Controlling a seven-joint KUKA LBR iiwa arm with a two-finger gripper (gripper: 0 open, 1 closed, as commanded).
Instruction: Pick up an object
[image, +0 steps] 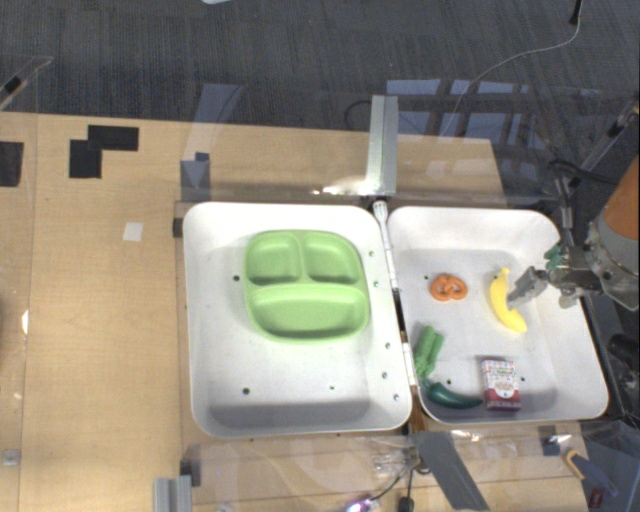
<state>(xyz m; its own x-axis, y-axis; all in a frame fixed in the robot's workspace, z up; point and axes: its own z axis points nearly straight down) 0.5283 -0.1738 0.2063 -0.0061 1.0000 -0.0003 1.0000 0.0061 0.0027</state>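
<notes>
Bench: pale wood (90, 300) fills the left and centre of the frame, dark carpet runs along the top, and two shallow white bins sit side by side on the wood.
Left bin: the left bin (215, 400) holds a green divided plate (304, 283) lying flat near its middle.
Right bin: the right bin (560, 385) carries the loose things, namely an orange pretzel-shaped toy (448, 288) towards the upper middle, a yellow banana (505, 301) just right of it, a light green piece (428, 349) and a dark green one (450, 396) near the lower left corner, and a small red carton (500, 384) at the lower middle.
Arm: the grey arm comes in from the right edge, with its gripper (528, 287) low over the right bin, just beside the banana's right side.
Fingers: one grey tip points towards the banana; whether the fingers are spread or closed I cannot tell from here, and nothing is visibly between them.
Progress: by my reckoning the pick is not yet made, since every object lies on the bin floor. The approach looks nearly complete, with the banana the likeliest target.
Left to do: close on an object and lift it clear.
</notes>
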